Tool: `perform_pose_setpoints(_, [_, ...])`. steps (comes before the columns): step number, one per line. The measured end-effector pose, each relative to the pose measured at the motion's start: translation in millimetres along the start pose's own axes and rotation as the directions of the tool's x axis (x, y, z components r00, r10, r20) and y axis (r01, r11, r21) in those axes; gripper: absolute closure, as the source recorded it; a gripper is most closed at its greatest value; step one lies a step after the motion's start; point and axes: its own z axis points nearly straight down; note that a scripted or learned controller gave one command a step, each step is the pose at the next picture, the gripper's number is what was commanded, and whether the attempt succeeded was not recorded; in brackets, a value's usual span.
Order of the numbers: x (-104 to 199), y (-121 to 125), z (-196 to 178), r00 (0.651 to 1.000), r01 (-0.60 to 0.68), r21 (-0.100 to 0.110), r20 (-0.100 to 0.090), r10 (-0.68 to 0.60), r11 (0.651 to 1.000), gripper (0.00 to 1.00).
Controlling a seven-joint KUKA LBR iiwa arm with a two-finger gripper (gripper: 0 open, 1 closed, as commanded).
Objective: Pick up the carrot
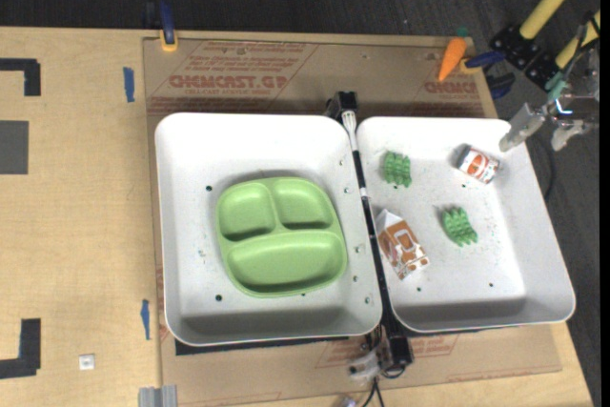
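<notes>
Gripper [562, 114] sits at the far right, just past the right bin's upper right corner, at the bench edge; I cannot tell its state, it is too small and cluttered there. Nothing visible in it.

The small orange plastic carrot with a green top [452, 57] lies outside both bins, on the brown cardboard sheet [229, 76] behind the shallow white right bin [558, 286], near its back rim. Well apart from the gripper.

Right bin holds 2 green ridged blocks [396, 168] [458, 226], a small red-and-white can [477, 165] and a crumpled orange-and-white packet [401, 245]. Shallow white left bin [176, 300] holds a green 3-compartment plastic plate [280, 235].

Risks as I judge them: a program picking inside the bins would likely never reach the carrot. The can is nearest the gripper, so a wrong grab there is likely. The carrot is thin and tapered, so it could slip or roll off the cardboard if nudged.
</notes>
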Motion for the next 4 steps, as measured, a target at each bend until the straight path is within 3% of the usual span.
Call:
perform_pose_setpoints(1, [67, -51, -33, 0.983, 0.184, 0.0, -0.001, -0.184, 0.983, 0.0])
perform_pose_setpoints(2, [127, -47, 82, 0.997, 0.074, -0.001, 0.0, -0.074, 0.997, 0.0])
perform_pose_setpoints(3, [211, -35, 92, 0.978, -0.208, -0.001, 0.0, 0.208, 0.978, 0.0])
perform_pose_setpoints(4, [140, 23, 91, 0.974, -0.228, -0.001, 0.001, 0.228, 0.974, 0.0])
